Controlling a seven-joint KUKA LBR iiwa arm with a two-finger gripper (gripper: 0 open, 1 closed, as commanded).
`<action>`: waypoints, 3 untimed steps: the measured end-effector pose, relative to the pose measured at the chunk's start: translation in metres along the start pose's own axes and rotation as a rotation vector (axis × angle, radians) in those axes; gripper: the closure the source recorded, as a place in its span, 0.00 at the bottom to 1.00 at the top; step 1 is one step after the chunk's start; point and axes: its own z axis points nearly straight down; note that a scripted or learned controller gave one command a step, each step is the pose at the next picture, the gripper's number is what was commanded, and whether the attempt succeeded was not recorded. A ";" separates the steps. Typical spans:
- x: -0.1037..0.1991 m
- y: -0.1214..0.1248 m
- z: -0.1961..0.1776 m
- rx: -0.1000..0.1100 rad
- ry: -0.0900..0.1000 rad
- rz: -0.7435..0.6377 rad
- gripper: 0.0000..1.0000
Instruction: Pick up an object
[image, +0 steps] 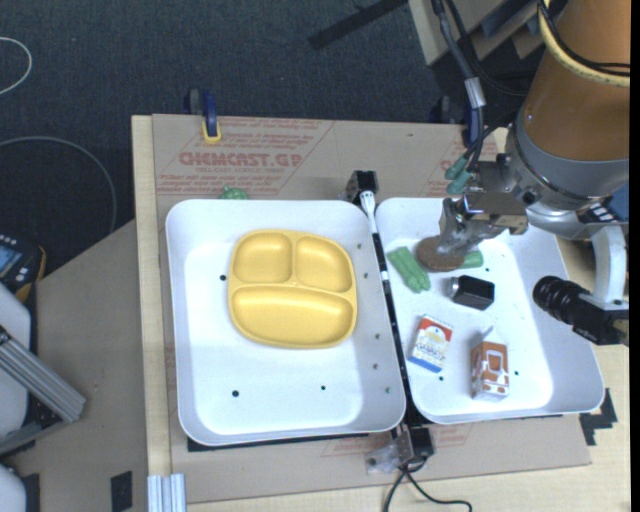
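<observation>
A: Where are you?

B: My gripper (462, 238) is low in the right bin (560, 395), over a flat brown piece (437, 256) beside a green pod-shaped toy (408, 268). Can't tell how the jaws stand.

A: Advice?

B: Brown piece is thin — go flush, grip the edge. The black block (472, 291) looks easier — boxy, rigid.

You see a yellow three-compartment plastic plate (293, 288) sitting in the left white shallow bin (200, 330). In the right white shallow bin (545, 380) you've got a green ridged piece (408, 268), a brown flat round object (440, 254), a small black block (472, 291), a white carton with orange-and-blue print (432, 343), and a brown-and-white patterned carton (489, 368).
</observation>
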 end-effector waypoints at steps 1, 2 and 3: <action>-0.024 0.000 -0.035 0.008 -0.002 0.003 1.00; -0.013 -0.001 0.001 0.021 -0.002 -0.001 1.00; 0.013 -0.001 0.000 0.018 -0.001 -0.002 1.00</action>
